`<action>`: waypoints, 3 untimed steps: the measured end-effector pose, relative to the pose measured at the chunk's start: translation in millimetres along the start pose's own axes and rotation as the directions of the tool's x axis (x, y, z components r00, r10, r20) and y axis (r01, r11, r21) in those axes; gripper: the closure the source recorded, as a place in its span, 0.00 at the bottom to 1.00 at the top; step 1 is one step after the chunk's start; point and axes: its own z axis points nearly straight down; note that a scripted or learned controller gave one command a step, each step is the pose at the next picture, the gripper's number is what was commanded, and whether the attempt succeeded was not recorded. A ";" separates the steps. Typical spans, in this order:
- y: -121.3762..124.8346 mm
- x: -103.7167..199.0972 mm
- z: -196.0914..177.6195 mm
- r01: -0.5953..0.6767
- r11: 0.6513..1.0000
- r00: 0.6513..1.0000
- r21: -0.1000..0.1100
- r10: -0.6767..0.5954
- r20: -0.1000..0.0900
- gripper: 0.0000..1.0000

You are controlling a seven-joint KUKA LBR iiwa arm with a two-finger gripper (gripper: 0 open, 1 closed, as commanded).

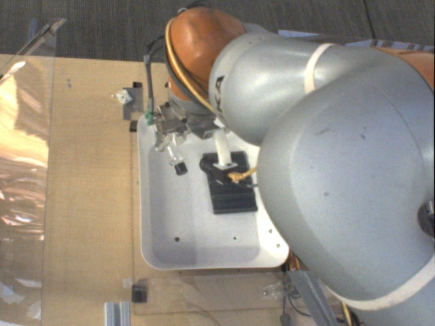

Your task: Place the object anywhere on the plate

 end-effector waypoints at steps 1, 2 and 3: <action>16.8 -38.7 -7.9 0.546 0.838 0.838 -0.002 -0.546 0.002 1.00; 5.1 -4.6 -0.1 0.795 0.607 0.607 -0.002 -0.795 0.001 1.00; -27.3 4.8 74.5 0.988 0.156 0.156 0.002 -0.988 0.008 1.00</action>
